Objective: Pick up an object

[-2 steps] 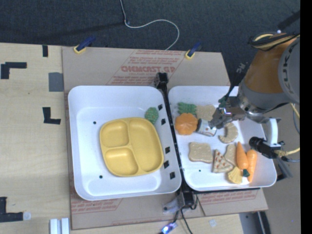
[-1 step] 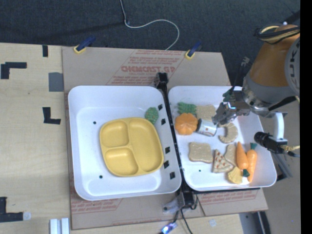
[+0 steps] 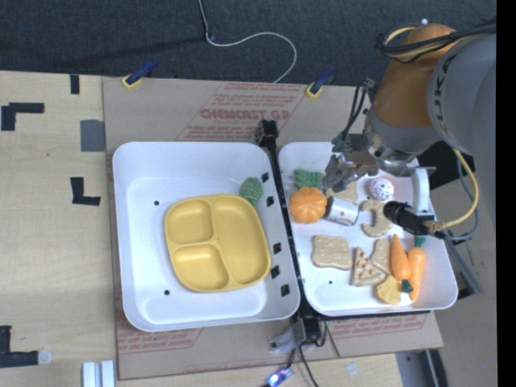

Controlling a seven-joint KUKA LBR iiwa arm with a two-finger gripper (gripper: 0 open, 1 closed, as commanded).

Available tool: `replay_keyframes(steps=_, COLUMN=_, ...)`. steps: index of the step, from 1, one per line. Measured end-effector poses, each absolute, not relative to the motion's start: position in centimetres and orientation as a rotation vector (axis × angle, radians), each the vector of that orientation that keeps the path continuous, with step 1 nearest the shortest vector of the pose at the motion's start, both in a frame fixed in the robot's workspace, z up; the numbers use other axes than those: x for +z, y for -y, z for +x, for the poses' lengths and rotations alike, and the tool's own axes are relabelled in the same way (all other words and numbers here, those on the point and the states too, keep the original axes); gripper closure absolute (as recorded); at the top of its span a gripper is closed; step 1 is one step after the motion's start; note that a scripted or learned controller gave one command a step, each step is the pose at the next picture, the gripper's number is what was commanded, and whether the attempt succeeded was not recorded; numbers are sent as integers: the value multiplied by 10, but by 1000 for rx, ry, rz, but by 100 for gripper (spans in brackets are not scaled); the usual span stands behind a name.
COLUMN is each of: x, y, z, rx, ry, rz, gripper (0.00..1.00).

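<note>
— Where are you reaching?

— My arm (image 3: 419, 79) comes in from the right and bends down over the far part of the right bin (image 3: 439, 301). My gripper (image 3: 343, 172) hangs low there, just above the orange pumpkin (image 3: 307, 205) and the green leafy piece (image 3: 306, 178).

— Holding anything?

— I cannot tell; nothing shows in my gripper.

— And the rest?

— Toast (image 3: 331, 252), a pizza slice (image 3: 367, 268) and carrots (image 3: 407, 266) lie nearer. The left bin (image 3: 137, 240) holds a yellow divided plate (image 3: 216, 242).
</note>
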State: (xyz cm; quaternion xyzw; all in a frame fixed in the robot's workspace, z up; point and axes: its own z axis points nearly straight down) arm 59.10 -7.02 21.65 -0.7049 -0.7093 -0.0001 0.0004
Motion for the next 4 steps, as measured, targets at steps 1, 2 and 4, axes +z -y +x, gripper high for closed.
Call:
replay_keyframes(steps=1, x=219, y=33, z=628, rx=-2, ry=2228, rz=-2215, gripper=100)
replay_keyframes(steps=2, x=235, y=-12, z=648, rx=-3, ry=2228, rz=-2214, gripper=100)
replay_keyframes(steps=4, x=217, y=-18, z=647, rx=5, ry=2222, rz=-2220, gripper=100)
